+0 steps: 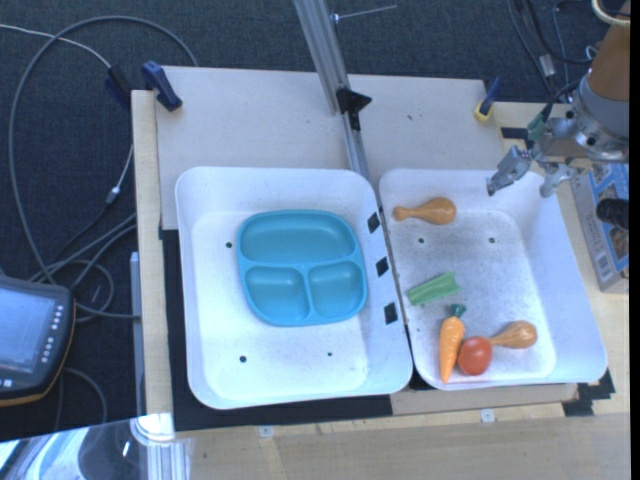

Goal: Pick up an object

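Tool: the tool [524,173] sits at the upper right of the frame, over the top right corner of the right bin; its two fingers are spread apart with nothing between them.
Arm: the grey arm [605,108] comes in from the right edge, above the tool.
Right bin: the right bin [565,268] is white and shallow, at the right of the tabletop [260,118].
Drumstick: a tan drumstick [427,211] lies near the bin's upper left, well left of the tool.
Green piece: a green piece [432,288] lies at the bin's left middle, below the drumstick.
Carrot: an orange carrot [451,338] stands lengthwise at the lower left of the bin, leaf end up, just below the green piece.
Tomato: a red tomato [474,355] touches the carrot's right side.
Second drumstick: a second tan drumstick [515,335] lies just right of the tomato.
Left bin: the left bin [210,368] carries a blue divided plate [300,266] in its middle.
Screen: a small screen [30,333] sits at the left edge of the frame.
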Robot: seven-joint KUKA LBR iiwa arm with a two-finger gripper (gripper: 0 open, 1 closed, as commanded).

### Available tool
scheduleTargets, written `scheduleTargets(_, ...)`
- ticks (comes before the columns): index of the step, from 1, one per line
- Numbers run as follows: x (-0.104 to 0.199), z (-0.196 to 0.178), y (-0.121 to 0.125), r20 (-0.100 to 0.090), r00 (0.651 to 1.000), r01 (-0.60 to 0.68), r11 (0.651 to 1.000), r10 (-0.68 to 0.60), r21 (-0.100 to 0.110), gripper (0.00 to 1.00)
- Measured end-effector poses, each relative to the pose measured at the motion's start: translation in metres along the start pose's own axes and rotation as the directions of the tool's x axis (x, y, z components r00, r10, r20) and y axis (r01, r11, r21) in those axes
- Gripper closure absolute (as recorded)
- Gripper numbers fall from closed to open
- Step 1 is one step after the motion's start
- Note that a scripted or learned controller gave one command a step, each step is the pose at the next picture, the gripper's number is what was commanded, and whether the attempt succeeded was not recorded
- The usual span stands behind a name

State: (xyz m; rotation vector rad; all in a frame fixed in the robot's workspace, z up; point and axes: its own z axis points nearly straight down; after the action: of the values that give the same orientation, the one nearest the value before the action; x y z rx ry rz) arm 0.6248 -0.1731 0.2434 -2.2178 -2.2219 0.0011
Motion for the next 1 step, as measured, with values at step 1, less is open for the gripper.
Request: scheduleTargets(1,-0.0001,-0.0001,0.0,0.0,1.0,0.0,1.0,0.0,0.0,0.0)
